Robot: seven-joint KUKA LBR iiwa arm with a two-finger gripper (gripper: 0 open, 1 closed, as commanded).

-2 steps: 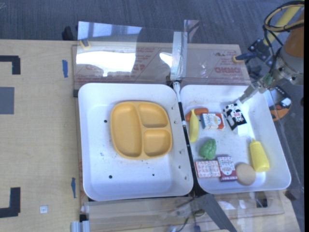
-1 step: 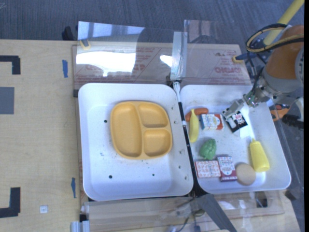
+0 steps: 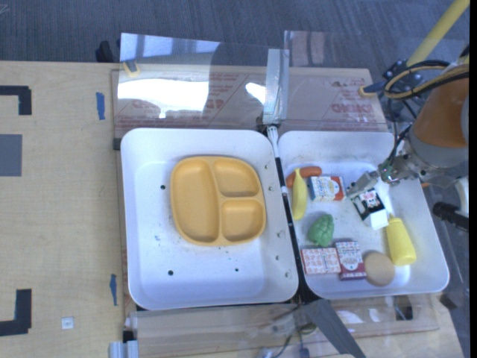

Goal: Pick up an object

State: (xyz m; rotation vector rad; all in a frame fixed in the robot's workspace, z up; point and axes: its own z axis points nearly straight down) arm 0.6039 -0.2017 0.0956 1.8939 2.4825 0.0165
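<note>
The arm's jaws [image 3: 370, 192], whose spread cannot be told, are held low over the right bin [image 3: 436, 274], where the pickable objects, such as a yellow bottle [image 3: 400, 241], are gathered within reach.

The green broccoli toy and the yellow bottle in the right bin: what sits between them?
In the camera view, the stretch between the green broccoli toy and the yellow bottle is bare white floor of the right bin.

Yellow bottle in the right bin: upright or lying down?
Lying down. The yellow bottle rests lengthwise on the right bin floor, white cap toward the gripper, near the egg.
</note>
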